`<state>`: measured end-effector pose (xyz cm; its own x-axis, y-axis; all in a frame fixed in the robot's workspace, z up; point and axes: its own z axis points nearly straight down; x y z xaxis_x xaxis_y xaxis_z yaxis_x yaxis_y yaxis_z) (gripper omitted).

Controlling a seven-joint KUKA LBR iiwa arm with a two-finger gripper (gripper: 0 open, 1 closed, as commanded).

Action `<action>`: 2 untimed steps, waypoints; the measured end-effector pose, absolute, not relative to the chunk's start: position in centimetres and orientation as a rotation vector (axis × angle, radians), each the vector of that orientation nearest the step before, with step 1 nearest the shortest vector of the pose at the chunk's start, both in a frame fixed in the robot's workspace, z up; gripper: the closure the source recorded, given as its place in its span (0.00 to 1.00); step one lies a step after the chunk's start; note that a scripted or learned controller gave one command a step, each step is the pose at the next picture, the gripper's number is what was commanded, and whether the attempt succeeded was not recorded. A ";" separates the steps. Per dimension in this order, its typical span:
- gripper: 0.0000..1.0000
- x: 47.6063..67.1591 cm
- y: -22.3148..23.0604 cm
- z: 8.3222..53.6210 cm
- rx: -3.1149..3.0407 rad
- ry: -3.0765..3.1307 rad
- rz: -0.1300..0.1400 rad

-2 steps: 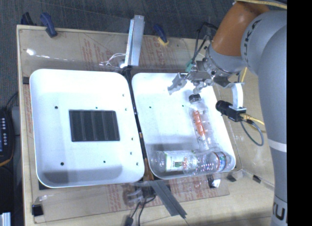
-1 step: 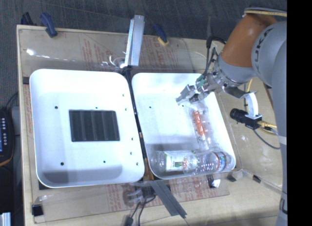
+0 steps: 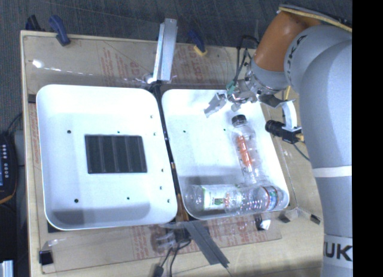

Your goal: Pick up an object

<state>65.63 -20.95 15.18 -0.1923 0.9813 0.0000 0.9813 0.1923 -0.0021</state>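
Gripper (image 3: 216, 103) small, blurry above right white bin (image 3: 197, 150); jaw state unclear. Two clear plastic bottles: orange-labelled (image 3: 246, 149), green-labelled (image 3: 233, 198) along near wall.

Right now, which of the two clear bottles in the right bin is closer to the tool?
The smaller bottle with the orange label and black cap; its cap lies just below the tool. The larger bottle lies along the bin's near wall, farther away.

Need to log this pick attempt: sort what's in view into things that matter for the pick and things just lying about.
For the pick:
gripper, over the right bin
small bottle with the black cap
large bottle lying along the near wall

Lying about:
left bin
dark ribbed block in it
blue clamps on the bench edge
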 end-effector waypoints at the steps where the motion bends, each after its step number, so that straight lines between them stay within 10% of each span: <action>1: 0.00 63.4 -20.8 17.1 -1.858 -2.529 0.003; 2: 0.00 63.4 -20.8 17.1 -1.858 -2.529 0.003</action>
